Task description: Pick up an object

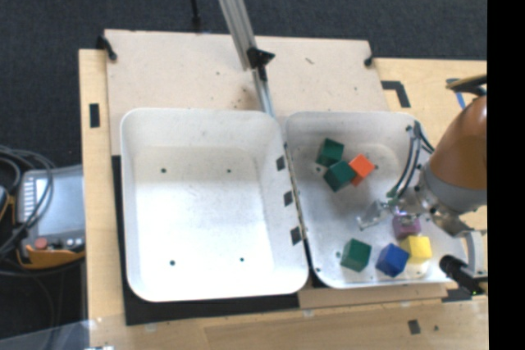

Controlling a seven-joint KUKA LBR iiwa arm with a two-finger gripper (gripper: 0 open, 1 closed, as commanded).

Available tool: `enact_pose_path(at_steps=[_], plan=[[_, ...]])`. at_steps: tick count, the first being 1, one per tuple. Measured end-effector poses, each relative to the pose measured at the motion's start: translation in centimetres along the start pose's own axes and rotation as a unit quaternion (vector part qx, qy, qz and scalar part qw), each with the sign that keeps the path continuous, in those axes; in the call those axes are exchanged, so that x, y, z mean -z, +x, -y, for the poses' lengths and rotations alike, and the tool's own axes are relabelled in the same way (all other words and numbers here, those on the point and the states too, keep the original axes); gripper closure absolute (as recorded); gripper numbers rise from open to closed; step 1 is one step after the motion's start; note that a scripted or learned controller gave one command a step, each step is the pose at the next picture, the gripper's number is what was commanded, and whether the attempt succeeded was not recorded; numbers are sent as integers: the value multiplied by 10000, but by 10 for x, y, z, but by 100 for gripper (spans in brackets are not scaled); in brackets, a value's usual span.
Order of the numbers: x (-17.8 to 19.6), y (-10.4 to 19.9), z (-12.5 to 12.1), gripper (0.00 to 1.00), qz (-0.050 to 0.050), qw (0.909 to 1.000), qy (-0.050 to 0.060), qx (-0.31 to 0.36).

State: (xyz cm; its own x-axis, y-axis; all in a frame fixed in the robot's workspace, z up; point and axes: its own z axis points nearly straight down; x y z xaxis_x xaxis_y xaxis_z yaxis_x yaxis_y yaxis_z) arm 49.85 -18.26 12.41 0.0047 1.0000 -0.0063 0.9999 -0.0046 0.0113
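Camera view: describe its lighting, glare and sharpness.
Camera view: even, soft light with faint shadows under the blocks; the left bin floor looks washed out, nearly glaring white; the whole picture is slightly soft, and the gripper in the right bin is too blurred to read its fingers.

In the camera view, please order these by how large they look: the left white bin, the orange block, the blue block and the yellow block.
1. left white bin, by far the largest.
2. blue block.
3. yellow block and orange block: these look alike, so I do not rank them.
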Motion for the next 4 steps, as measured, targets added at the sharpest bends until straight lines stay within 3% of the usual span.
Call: enact_pose_path(at_steps=[1, 2, 3, 4], plan=[[2, -1, -4, 0, 17, 10000, -61, 6], [11, -1, -5, 100, 20, 10000, -86, -21], [74, -1, -5, 100, -16, 10000, 15, 39], [92, -3, -6, 100, -23, 10000, 34, 47]])
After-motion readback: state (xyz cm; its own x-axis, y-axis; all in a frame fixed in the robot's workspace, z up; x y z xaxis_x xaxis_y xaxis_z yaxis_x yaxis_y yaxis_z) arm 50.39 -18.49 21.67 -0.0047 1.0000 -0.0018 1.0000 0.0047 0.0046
